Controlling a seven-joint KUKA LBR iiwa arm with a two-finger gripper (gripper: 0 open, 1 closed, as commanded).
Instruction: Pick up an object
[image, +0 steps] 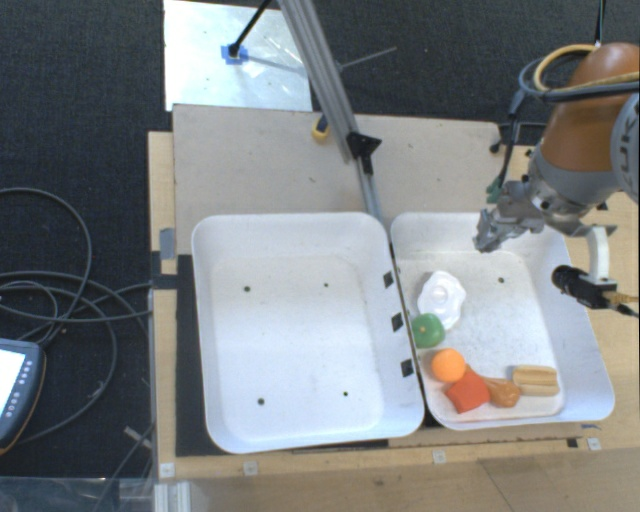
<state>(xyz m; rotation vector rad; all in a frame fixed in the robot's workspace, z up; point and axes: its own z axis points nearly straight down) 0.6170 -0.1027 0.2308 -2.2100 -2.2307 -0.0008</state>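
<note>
Objects are all in the right bin (575, 330), clustered toward its near half. From here I see my gripper (492, 238) hanging over the far edge of that bin, clear of everything, nothing between its tips. Opening I cannot tell; the tips are a dark blur at this angle.

Nearest candidate is the white crumpled piece (441, 295), with the green ball (428, 330) touching its near side against the bin's left wall. Further on: orange ball (448, 365), red block (467, 392) just beside it, a small orange-brown piece (503, 393) and the tan bun-shaped item (535, 378).

My call: skip the green ball, as the wall crowds one side. The tan item sits most apart, so I'd come straight down over its middle, closing across the short axis. Left bin (215, 240) is irrelevant for now.
</note>
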